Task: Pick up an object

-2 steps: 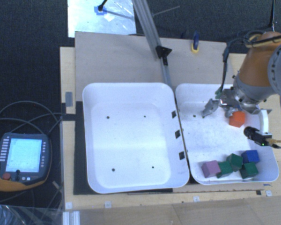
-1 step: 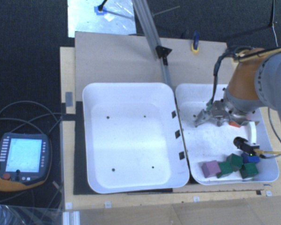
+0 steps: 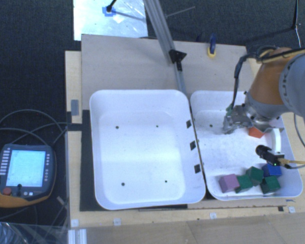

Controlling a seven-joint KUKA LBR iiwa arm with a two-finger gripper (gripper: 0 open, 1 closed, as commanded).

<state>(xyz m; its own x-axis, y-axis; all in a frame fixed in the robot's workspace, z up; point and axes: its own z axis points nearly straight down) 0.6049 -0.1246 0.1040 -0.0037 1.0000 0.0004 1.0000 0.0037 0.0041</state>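
White bins, two, shallow, set side by side on a pale board bench (image 3: 132, 60). The left bin (image 3: 142, 151) and the right bin (image 3: 216, 154) meet along their inner rims.

Arm (image 3: 295, 80): grey, with an orange band (image 3: 267, 83), entering from the right of the view and bending down over the right bin.

Gripper (image 3: 230, 125): low over the far half of the right bin, near its middle. From this angle it cannot be told whether it is released or clenched.

Orange block (image 3: 255, 132): in the right bin, just beside the gripper on its right, partly hidden under the wrist.

Purple block (image 3: 227, 182): in the right bin by the near rim, well apart from the gripper.

First green block (image 3: 242, 183): touching the purple block on its right.

Second green block (image 3: 254, 174): just behind the first, close against it.

Third green block (image 3: 270, 185): in the near right corner of the right bin.

Blue block (image 3: 272, 170): just behind the third green block, near the right wall.

Control pendant (image 3: 23, 174): on the dark floor left of the bench, screen lit pale, grey cables looped around it.

Blue clamp (image 3: 212, 44): on the far edge of the bench.

Metal pole (image 3: 160, 24): slanting from the top of the view down to the far rim where the bins meet.
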